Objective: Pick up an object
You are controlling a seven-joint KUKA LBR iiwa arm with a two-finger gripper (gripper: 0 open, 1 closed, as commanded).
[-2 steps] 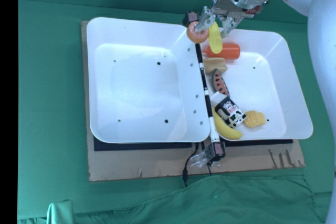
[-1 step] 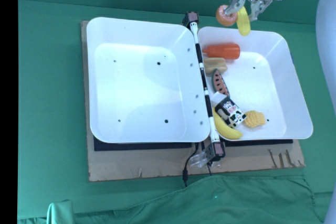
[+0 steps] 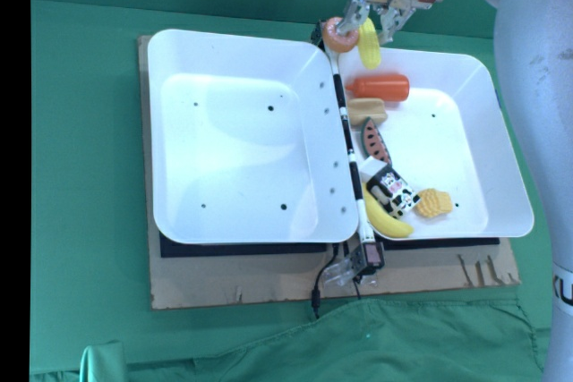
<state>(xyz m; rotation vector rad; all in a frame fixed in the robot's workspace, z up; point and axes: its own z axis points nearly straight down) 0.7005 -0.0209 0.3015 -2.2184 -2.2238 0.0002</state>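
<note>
Left bin (image 3: 179,67) white, shallow, on counter (image 3: 81,148). Right bin (image 3: 483,148) touching it along divider. Jaws (image 3: 374,24) above far-left corner of right bin, open state cannot tell. Pink-orange donut (image 3: 339,35) and yellow corn cob (image 3: 368,45) just below jaws; held or not, cannot tell. In right bin: orange hot dog (image 3: 379,87), bread roll (image 3: 367,111), watermelon slice (image 3: 375,140), cow-print carton (image 3: 393,191), banana (image 3: 385,217), yellow waffle piece (image 3: 433,203).

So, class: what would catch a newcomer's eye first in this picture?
Probably the grey arm reaching in from the right, its gripper above the far edge of the right bin, close to a pink doughnut and a corn cob. Next, the bright toy foods crowded along that bin's left side, beside the left bin.
</note>
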